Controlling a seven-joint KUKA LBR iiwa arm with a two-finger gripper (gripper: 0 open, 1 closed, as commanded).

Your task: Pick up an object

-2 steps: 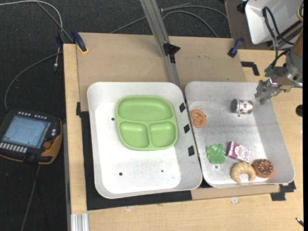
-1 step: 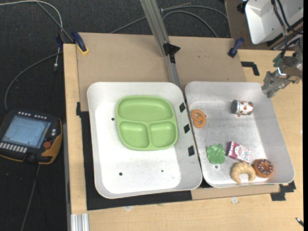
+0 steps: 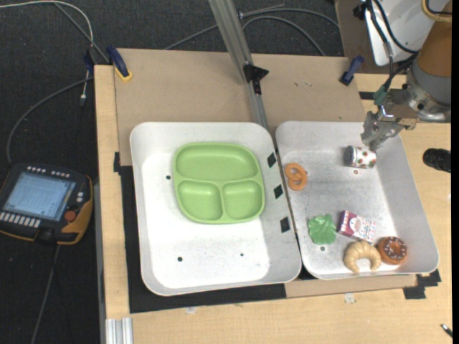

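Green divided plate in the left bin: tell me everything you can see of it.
The green divided plate looks like matte plastic, a rounded rectangle with three compartments: one long one at the far side, two smaller ones nearer the camera. It lies flat and right way up on the floor of the left bin, toward its far half. Nothing lies in it or touches it.

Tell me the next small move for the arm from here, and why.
Probably a short drop straight down. The gripper hangs over the far end of the right bin, just above and to the right of the small white cup-like object, and nothing shows between its fingers. It may need a slight nudge toward the cup first, since it looks a little off centre.
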